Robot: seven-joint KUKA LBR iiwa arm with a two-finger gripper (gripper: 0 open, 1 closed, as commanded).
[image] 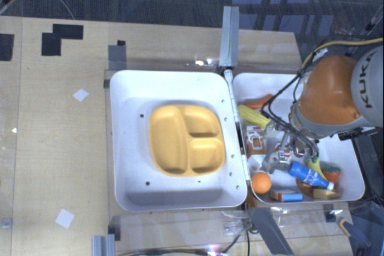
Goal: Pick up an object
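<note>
Two bins: your gripper (281, 156), grip state indiscernible, hangs low in the right bin (358, 186) because its clutter offers targets; bottle (306, 174) just right, ball (260, 182) below-left.

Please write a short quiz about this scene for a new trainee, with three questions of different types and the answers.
1. True or false: the yellow divided tray lies in the right bin.
2. Which lies nearest the gripper: (a) blue bottle, (b) yellow divided tray, (c) black floor marks?
3. Name the round fruit-like thing at the right bin's front left corner.

Key: 1 false, it lies in the left bin. 2 a. 3 the orange ball.
</note>
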